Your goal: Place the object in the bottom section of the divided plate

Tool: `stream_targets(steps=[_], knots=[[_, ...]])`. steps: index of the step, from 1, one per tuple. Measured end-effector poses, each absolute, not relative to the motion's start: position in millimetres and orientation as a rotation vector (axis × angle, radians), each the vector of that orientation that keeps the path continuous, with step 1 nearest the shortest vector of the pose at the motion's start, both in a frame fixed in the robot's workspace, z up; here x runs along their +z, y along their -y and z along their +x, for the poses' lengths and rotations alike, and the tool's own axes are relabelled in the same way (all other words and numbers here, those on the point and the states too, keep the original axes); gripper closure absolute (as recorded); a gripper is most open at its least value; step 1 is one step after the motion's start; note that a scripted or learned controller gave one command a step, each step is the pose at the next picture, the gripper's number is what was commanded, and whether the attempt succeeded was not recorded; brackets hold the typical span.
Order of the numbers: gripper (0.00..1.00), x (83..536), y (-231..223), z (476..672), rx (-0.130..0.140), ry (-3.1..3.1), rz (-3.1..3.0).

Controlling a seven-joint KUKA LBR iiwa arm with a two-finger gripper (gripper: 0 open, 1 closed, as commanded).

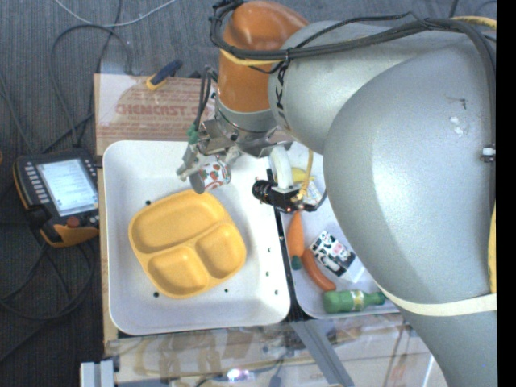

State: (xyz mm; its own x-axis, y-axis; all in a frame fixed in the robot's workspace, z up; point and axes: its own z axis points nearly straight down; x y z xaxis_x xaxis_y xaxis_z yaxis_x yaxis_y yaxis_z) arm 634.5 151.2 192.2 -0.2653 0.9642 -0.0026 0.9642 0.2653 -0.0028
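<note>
Just above the divided plate's point(187, 244) rim, gripper point(201, 170).

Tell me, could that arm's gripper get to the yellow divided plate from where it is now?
Probably yes. The gripper sits just above the divided plate's upper edge in the left bin, and nothing lies between them. A small white patterned object appears held at its fingers.

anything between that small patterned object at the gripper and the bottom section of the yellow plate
Nothing visible does. The small white object with red spots sits at the gripper, just above the upper edge of the yellow divided plate. The plate's sections look bare, and the white bin floor around it holds nothing in the path.
</note>
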Motion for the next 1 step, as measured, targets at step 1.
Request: stream_targets(steps=[1], knots=[[0.00, 192.4, -150.6, 634.7, -0.007, -2.497, 1.903]])
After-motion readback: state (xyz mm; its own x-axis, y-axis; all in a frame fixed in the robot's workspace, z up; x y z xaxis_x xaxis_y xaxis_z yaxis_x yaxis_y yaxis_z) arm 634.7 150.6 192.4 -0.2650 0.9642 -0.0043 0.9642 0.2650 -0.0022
